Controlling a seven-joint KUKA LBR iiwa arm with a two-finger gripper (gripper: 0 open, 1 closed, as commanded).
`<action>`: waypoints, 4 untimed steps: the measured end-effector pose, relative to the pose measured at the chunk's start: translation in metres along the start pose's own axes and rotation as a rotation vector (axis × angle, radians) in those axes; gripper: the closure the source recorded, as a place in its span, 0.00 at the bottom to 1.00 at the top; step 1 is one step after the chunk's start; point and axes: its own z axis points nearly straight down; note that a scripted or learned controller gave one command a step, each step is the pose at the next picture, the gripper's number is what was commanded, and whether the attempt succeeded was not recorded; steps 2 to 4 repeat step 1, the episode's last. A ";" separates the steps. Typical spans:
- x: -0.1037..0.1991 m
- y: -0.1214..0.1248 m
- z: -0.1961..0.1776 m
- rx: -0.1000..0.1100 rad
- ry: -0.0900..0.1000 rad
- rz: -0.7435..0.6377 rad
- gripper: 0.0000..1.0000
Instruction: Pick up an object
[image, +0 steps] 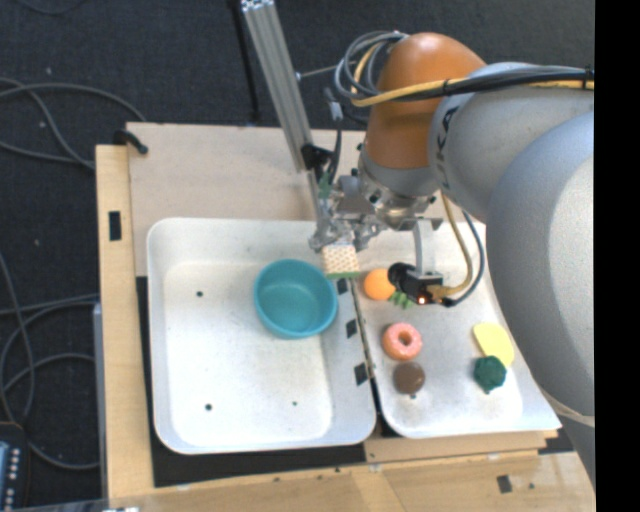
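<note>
Look at the jaws (340, 243) first: you will find them hanging over the back edge of the bins, right where the left bin (180, 300) meets the right bin (500, 400). Directly below them sits a small pale block (342, 261) with a speckled or checkered face. It seems to be pinched between the fingertips at its top edge, so you can read the jaws as clenched on the block, though the contact itself is small and partly shadowed. The block hangs over the dividing rims, just beside the teal bowl (294, 298) and a little apart from the orange ball (378, 285).

The block is roughly square, cream in colour with fine darker dots, and it faces you nearly flat, tilted only slightly.

You see the arm coming in from the right, its broad grey body filling the upper right corner and its orange band (425, 85) sitting above the wrist. The wrist points steeply down toward the bins, with cables looping over the top and down its side.

In the right bin you can also pick out a pink ring (403, 341), a brown lump (408, 378), a yellow piece (493, 340) and a dark green piece (489, 373). The bowl rests upright in the left bin on the wooden surface (220, 170).
</note>
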 end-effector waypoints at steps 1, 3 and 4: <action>0.042 0.013 -0.010 -0.001 0.002 -0.002 1.00; 0.042 0.013 -0.010 -0.001 0.002 -0.002 1.00; 0.042 0.013 -0.010 -0.001 0.002 -0.002 1.00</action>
